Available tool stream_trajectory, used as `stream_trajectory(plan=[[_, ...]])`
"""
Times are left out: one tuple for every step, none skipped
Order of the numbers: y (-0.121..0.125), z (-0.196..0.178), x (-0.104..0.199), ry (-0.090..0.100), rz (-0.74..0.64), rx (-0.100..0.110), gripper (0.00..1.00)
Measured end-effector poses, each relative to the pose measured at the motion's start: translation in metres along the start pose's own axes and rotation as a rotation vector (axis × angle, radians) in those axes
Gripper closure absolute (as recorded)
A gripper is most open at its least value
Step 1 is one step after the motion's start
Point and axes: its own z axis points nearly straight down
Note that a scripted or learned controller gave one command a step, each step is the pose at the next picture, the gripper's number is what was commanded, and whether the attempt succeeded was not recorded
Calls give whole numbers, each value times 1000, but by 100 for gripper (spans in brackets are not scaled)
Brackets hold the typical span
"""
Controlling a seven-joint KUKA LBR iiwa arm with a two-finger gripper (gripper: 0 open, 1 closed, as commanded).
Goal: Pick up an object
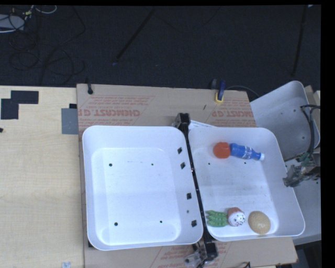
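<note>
Right bin contains an orange ball touching a blue bottle near its far edge; tool state cannot be determined.

A dark carpeted floor is filling the top of the view, with loose cables trailing across its left corner. A pale wooden bench is running along the left, carrying black and grey patches (flat shapes, perhaps tape). A printed cardboard sheet is lying over it.
</note>
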Motion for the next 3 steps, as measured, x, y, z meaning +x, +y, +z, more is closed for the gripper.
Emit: stream_trajectory(plan=[[0, -5, 0, -1, 0, -2, 100], [0, 3, 0, 0, 1, 1, 100], [0, 1, 0, 0, 2, -1, 100]])
